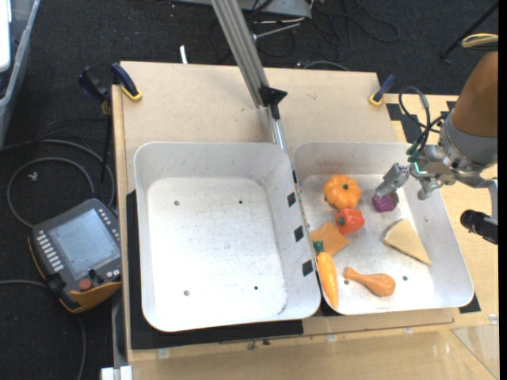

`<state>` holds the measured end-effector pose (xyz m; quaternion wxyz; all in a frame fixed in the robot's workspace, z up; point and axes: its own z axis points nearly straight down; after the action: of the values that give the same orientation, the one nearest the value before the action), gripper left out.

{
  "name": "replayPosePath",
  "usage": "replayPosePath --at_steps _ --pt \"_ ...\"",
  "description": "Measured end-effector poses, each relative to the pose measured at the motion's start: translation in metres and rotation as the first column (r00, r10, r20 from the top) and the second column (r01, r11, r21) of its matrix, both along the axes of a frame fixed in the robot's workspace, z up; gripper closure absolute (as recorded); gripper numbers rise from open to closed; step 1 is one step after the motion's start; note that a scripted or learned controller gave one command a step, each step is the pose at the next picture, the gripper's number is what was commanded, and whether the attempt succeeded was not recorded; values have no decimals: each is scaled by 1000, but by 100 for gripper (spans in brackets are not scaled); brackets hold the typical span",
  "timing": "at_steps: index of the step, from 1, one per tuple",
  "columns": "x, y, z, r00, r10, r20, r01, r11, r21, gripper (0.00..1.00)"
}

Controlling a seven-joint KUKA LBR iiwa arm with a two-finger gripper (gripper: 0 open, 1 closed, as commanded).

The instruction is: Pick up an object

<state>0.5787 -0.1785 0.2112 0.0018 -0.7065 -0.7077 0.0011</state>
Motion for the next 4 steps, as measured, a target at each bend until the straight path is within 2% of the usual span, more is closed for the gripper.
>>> replayPosePath --at_steps 1,2,3,4 --pt "1 0 2 1000 1 4 -1 1000 -1 0" --pt "6 2 -43 1000 -1 0 1 1000 -1 0" --pt "15 -1 -100 1000 -3 10 3 1000 -4 0" --pt "15 0 -117 1000 -1 3 1 1000 -1 0"
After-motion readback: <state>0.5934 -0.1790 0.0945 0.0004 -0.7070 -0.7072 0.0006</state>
